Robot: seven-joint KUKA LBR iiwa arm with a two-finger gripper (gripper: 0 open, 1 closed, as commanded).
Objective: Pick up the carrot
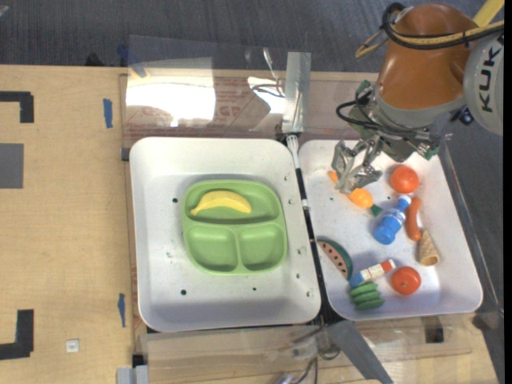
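Observation:
The carrot (pixel 361 198) is small and orange and lies in the upper left part of the right bin (pixel 460 294). Its thick end shows below the gripper, and a small orange tip pokes out on the gripper's left. My gripper (pixel 352 174) hangs down right over the carrot's middle and hides that part. Whether it touches the carrot is unclear from this angle. The grey arm with its orange band rises behind it at the upper right.
Close by in the right bin are an orange ball (pixel 404 179), a blue bottle (pixel 389 224), a red sausage (pixel 413 219), a cone (pixel 428 250), a watermelon slice (pixel 336 257), a tomato (pixel 406 281) and a green stack (pixel 366 296). The left bin (pixel 152 238) holds a green divided plate (pixel 194 250) with a banana (pixel 222 202).

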